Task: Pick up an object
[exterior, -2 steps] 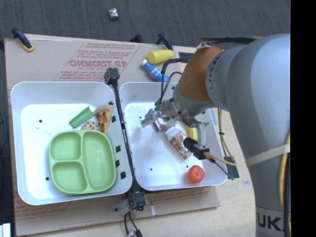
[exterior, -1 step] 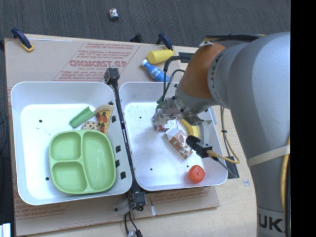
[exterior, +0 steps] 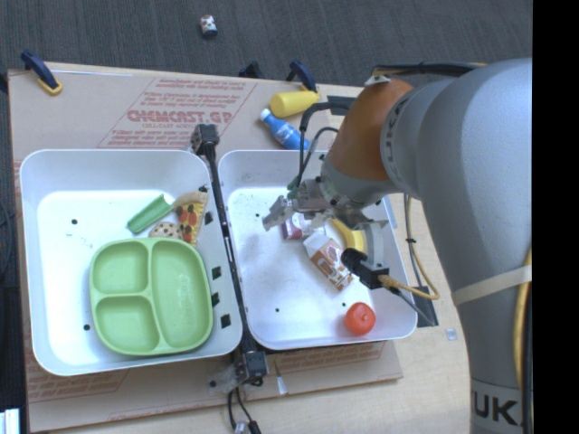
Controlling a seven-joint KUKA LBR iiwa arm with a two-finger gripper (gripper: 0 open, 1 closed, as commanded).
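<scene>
Object candidates lie in the right bin (exterior: 262, 324): a small brown-and-white packet (exterior: 327, 259), a yellow piece (exterior: 351, 239) beside it, and a red tomato-like ball (exterior: 360, 318) near the front corner. We note the gripper (exterior: 291, 213) low over the bin's middle, just left of the packet; whether it grips anything we cannot tell. In the left bin (exterior: 45, 333) we record a green divided tray (exterior: 151, 297), a green stick (exterior: 149, 213) and a pizza slice (exterior: 189, 216).
</scene>
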